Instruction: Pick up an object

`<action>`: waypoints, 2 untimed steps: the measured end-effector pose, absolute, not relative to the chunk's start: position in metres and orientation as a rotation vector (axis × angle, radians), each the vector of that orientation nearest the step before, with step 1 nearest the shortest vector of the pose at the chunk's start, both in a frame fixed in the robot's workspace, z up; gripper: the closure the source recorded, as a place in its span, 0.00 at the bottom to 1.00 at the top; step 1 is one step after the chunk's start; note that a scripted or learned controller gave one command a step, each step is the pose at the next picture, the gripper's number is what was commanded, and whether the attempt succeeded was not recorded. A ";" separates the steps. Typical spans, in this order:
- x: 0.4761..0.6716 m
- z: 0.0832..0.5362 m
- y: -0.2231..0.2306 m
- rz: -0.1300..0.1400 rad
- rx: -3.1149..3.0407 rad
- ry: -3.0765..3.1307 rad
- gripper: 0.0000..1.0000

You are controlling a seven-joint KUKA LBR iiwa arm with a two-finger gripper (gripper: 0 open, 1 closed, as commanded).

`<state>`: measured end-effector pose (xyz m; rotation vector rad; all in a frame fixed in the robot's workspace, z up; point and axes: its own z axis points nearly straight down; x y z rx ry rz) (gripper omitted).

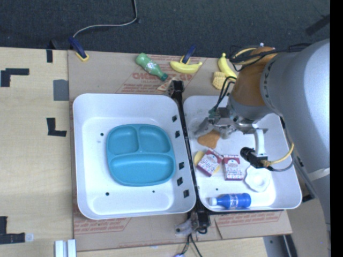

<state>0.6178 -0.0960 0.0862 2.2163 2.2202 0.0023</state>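
1. From my remote seat I see the arm (289, 90) reaching in from the right over the right bin (284, 197); the gripper (214, 123) sits low in that bin's upper left part, near the divider.
2. Gripper state: honestly can't tell; it's a dark tangle of metal from this angle.
3. An orange-brown piece (209, 140) lies just below the gripper; whether they touch I can't say.
4. Also in the right bin: two small red-and-white packets (209, 163) and (232, 168) side by side; a white lump (258, 181) to their right; a blue bottle (230, 201) lying flat along the front wall.
5. The left bin (88, 197) holds a blue divided plate (141, 154), sitting flat.
6. On the desk (32, 170) behind the bins: a green bottle (150, 66) and two bananas (185, 66), (226, 66).
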 end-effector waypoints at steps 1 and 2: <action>0.614 0.086 -0.096 0.004 2.216 2.219 0.00; 0.614 0.096 -0.096 0.004 2.217 2.220 1.00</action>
